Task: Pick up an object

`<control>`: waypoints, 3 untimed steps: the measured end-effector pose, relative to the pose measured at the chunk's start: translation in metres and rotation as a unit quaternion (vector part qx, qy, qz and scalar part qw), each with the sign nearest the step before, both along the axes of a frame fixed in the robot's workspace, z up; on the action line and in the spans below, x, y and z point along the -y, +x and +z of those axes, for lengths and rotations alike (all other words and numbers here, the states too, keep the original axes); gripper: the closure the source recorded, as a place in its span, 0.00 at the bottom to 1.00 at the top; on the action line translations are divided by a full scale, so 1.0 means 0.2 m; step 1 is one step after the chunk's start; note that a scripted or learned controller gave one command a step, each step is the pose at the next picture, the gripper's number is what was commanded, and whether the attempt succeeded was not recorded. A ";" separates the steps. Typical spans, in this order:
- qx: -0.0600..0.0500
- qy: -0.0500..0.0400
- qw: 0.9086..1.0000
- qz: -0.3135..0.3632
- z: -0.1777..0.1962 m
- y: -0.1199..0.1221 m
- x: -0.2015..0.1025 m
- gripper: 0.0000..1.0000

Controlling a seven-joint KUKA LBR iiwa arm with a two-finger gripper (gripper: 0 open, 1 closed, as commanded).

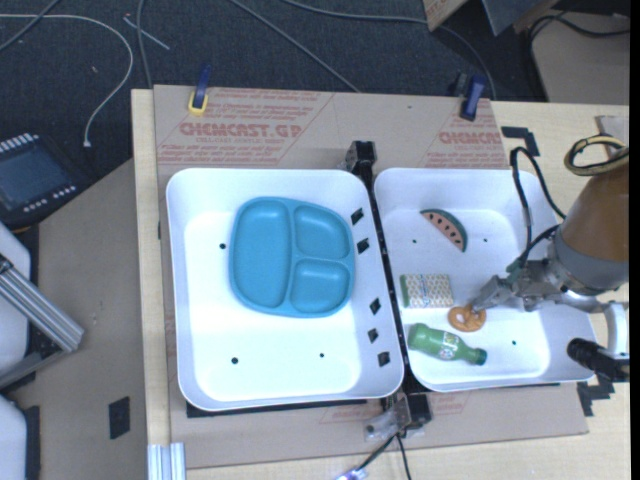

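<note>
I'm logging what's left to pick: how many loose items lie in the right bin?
4: a watermelon slice near the back, a patterned sponge at centre-left, an orange ring at the gripper, a green bottle at the front. The arm may hide more.

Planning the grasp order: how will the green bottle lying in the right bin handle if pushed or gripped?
The green bottle lies on its side, so a push would probably roll it. It looks small, likely light. Its rounded, glossy body may slip.

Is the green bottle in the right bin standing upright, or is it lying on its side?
Lying on its side. The green bottle shows its full length flat on the floor of the right bin, near the front wall.
</note>
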State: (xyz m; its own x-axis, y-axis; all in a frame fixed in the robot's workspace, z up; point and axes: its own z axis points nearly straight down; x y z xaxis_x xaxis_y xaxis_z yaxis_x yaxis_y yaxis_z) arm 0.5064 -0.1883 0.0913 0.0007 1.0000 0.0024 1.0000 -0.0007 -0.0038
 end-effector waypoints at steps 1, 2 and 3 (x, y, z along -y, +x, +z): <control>0.003 -0.001 1.000 0.000 0.07 0.01 0.00 1.00; 0.005 -0.002 1.000 0.001 0.34 0.07 -0.01 1.00; 0.006 -0.002 1.000 0.001 0.61 0.08 0.00 1.00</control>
State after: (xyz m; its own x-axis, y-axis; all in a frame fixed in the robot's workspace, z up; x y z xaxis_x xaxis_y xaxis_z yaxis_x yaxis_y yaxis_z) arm 0.5215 -0.1873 0.2128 -0.0016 1.0000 -0.0023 1.0000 0.0016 0.0073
